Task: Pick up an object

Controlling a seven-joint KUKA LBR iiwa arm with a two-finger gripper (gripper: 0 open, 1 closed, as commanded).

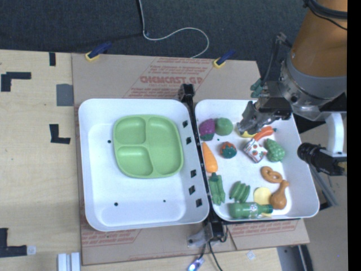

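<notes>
My gripper hangs low over the upper middle of the right bin, just above a small yellow piece and beside a red-orange pepper. Nothing is visibly lifted by it. Toy foods lie scattered around it. A purple vegetable and a green ball are to its left. A red-and-green fruit, a white-and-red block and a broccoli lie below it.
The left bin holds a green divided plate. Lower in the right bin lie a carrot, green pods, a pretzel, a drumstick and a yellow disc. A black divider runs between the bins.
</notes>
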